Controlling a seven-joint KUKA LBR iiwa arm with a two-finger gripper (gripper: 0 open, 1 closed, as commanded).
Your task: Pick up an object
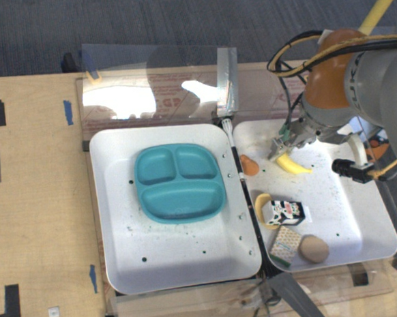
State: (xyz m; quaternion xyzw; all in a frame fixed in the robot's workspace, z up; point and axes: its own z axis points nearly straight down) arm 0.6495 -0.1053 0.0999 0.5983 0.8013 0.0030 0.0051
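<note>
Banana (pixel 294 165) is the thing closest to the action as far as we can see: small, yellow, lying flat on the floor of the right bin (pixel 356 207) toward its back left corner. The hand (pixel 284 143) is right at the banana's upper left end, maybe touching it, but we honestly can't tell whether its fingers are spread or pressed together, it's just too small and cluttered there. The grey arm (pixel 377 85) with its orange band (pixel 332 75) comes in from the right over the back of that bin.

Other stuff in the right bin: a little orange piece (pixel 249 165) against the left wall, a black-and-white patterned item (pixel 285 212) with a yellow curved thing (pixel 261 209) just beside it, a speckled greenish block (pixel 285 243) and a brown roundish lump (pixel 314 249) near the front edge, those two touching.

Over in the left bin (pixel 124 256) we've got a teal divided plate (pixel 180 182) sitting in the middle. Both bins sit side by side on the bench (pixel 36 222).
</note>
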